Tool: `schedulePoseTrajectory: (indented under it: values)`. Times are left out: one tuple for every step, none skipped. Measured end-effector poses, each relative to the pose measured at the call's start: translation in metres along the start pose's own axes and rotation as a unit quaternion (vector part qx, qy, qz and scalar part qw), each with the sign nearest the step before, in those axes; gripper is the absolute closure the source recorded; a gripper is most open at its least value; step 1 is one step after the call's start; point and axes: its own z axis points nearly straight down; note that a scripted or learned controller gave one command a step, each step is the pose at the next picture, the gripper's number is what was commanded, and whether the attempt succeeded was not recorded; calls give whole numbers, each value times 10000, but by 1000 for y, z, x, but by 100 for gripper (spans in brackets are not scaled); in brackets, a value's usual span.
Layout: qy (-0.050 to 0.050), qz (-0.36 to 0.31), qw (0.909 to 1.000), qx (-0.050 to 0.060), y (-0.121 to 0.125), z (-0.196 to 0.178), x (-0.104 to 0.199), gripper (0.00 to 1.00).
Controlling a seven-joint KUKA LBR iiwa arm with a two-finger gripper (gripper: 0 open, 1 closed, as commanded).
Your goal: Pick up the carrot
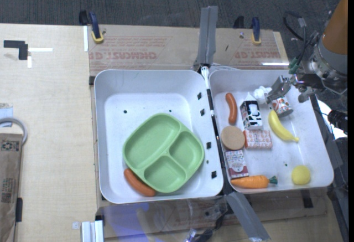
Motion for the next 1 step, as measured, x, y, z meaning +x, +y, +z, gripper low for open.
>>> schedulePoseTrajectory:
  values:
    - [3, -435, 9991, 5, -60, 90, 62, 0]
